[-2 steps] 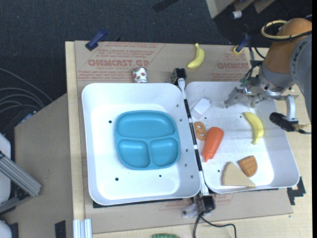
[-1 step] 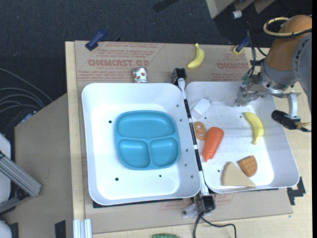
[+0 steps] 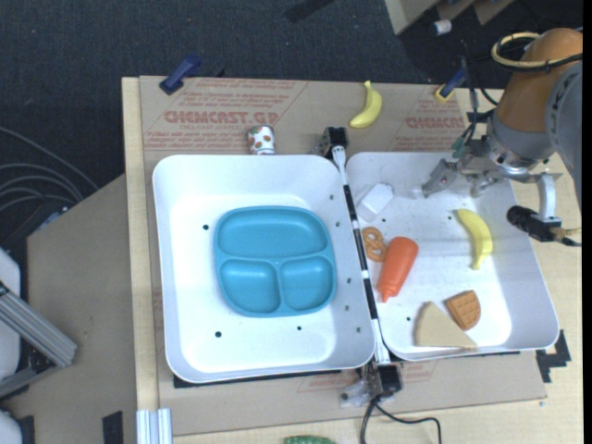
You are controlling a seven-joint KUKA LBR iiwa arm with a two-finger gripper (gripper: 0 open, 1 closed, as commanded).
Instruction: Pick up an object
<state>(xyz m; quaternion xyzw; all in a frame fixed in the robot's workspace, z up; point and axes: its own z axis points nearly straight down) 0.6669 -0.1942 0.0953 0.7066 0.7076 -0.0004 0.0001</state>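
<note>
The right bin (image 3: 518, 285) holds a yellow banana (image 3: 476, 236), an orange carrot (image 3: 398, 265), a small pretzel (image 3: 373, 242), a white block (image 3: 375, 199), a tan wedge (image 3: 433, 327) and a brown bread-like piece (image 3: 463, 309). My gripper (image 3: 458, 178) hangs over the bin's far part, up and left of the banana and to the right of the white block. Its fingers stand apart with nothing between them.
A blue divided plate (image 3: 275, 259) lies in the left bin (image 3: 185, 202). On the bench behind the bins are a second banana (image 3: 367, 107), a small patterned cup (image 3: 262, 139) and a blue clip (image 3: 180, 75). The arm's orange band (image 3: 532, 95) is at the far right.
</note>
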